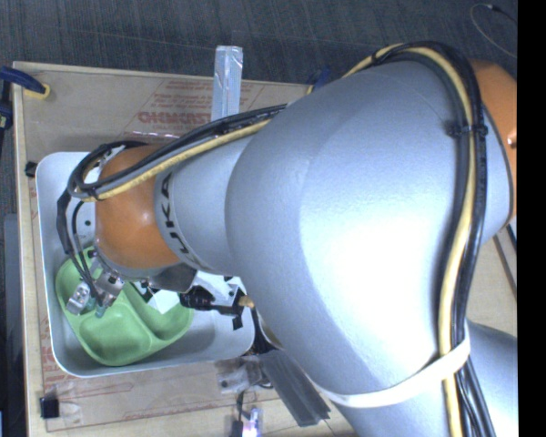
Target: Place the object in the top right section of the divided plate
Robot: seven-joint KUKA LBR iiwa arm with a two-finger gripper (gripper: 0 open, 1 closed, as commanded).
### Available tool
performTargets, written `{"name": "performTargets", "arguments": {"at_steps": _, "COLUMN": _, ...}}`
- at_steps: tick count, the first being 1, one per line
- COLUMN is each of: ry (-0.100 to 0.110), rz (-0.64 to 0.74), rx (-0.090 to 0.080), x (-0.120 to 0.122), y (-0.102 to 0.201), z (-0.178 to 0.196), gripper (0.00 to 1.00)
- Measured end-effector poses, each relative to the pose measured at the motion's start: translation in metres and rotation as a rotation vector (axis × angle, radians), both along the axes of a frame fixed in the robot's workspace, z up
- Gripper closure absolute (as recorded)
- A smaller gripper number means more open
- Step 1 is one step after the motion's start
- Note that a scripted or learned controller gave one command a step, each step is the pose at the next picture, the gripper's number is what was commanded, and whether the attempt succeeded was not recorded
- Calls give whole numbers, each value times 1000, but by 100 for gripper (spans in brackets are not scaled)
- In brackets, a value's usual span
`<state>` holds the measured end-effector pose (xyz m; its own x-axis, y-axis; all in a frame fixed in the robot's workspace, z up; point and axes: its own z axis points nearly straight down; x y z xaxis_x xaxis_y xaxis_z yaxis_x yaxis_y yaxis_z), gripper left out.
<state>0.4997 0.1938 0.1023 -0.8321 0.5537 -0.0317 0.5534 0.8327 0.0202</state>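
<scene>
The jaws hang low over the green divided plate, which lies in the front left corner of the white bin; I cannot tell how they stand, nor see any object in them. A good placement means settling straight down over the top right section. The bin's walls crowd close, and the arm covers most of the worktop

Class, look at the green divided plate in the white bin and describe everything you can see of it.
The green divided plate is pale green, smooth and plastic-looking, with raised ridges splitting it into sections. It lies flat in the lower left of the white bin, near the bin's front wall. The arm covers much of its upper and right parts, so its full outline is hidden. The tool hangs over its left section; contact cannot be judged.
</scene>
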Motion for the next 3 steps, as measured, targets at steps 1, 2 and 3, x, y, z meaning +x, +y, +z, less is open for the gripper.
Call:
{"name": "performTargets", "arguments": {"at_steps": 1, "ry": 13, "rz": 9, "rx": 3, "x": -3, "y": 4, "z": 9, "gripper": 100}}
{"name": "performTargets", "arguments": {"at_steps": 2, "ry": 39, "rz": -152, "rx": 3, "x": -8, "y": -60, "z": 51, "gripper": 100}}
{"name": "performTargets", "arguments": {"at_steps": 3, "ry": 40, "rz": 29, "rx": -1, "x": 11, "y": 11, "z": 17, "gripper": 100}}
